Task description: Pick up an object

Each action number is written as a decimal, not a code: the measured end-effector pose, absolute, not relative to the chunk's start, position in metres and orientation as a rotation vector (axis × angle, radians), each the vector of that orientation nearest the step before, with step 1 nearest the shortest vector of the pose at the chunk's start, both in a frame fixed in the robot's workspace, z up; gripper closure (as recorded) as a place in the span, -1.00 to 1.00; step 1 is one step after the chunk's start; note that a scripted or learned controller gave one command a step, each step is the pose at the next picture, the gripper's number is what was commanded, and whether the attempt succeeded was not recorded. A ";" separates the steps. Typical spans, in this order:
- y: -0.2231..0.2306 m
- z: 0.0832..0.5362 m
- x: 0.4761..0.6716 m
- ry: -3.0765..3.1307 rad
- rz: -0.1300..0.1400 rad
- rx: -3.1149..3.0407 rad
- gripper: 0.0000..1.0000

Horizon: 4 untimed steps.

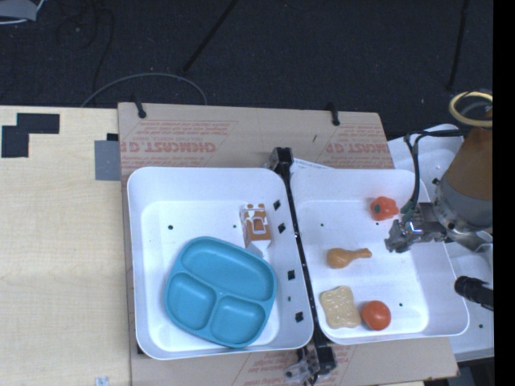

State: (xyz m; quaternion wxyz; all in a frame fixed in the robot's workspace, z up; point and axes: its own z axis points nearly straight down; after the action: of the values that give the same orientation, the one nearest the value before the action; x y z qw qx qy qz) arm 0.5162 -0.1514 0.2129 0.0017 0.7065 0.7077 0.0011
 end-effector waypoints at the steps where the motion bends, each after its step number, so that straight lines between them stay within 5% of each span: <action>1: -0.152 0.264 0.517 2.221 0.003 2.217 1.00; 4: -0.005 0.228 0.553 2.230 -0.005 2.221 1.00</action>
State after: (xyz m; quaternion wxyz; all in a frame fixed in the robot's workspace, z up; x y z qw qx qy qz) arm 0.5532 -0.0047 0.2276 -0.0027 0.7057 0.7085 -0.0014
